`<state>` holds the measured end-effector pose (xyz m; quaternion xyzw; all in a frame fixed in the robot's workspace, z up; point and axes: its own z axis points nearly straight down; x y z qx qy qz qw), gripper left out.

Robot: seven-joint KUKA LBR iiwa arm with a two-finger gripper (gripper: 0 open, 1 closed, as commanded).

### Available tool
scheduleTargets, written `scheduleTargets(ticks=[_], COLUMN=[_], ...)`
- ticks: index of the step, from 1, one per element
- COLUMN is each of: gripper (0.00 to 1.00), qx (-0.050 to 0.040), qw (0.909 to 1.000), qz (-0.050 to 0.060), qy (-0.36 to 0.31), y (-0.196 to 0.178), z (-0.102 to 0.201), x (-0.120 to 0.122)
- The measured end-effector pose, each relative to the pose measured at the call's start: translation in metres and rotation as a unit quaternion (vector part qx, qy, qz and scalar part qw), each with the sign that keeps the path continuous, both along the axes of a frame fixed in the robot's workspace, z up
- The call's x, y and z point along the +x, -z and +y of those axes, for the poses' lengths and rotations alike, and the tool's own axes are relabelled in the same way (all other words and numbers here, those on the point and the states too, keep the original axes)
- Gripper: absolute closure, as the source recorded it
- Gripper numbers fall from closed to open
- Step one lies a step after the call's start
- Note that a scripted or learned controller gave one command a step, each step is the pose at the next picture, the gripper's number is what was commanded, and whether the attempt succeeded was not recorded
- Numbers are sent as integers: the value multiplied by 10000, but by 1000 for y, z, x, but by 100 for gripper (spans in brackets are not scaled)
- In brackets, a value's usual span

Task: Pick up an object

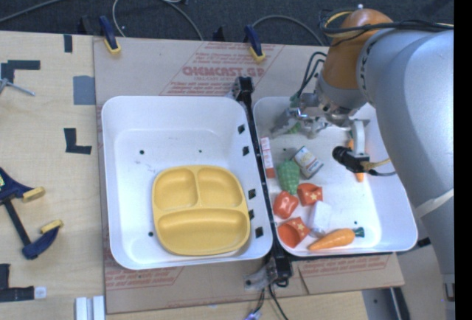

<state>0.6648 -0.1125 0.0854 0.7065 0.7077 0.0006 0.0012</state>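
Claw (299,119) poised over the right bin (391,234) — grip state unclear.
Toys cluster below it — carrot (332,239), red pieces (286,203) — within reach.

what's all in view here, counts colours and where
bins: 2, white, side by side on the cardboard sheet
divided plate: 1, yellow, in the left bin
carrot: 1, orange, near edge of the right bin
red pieces: 3, red, low in the right bin
green item: 1, green, right bin by the divider
small can: 1, grey, middle of the right bin
clamps: 2, blue and yellow, on the cardboard's far edge
arm: 1, grey with orange band, over the right bin
gripper: 1, grey, at the right bin's far end
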Motion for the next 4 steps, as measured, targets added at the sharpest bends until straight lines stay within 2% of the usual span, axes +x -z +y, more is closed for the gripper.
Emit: scheduleTargets(ticks=[1,2,3,4], gripper=[0,0,100,100], qx=[-3,2,-2,7], qw=[10000,10000,10000,10000], qz=[10,2,6,8], qy=[5,0,-6,-5], y=[-1,0,-10,-100], z=[2,8,8,69], x=[-40,4,4,-18])
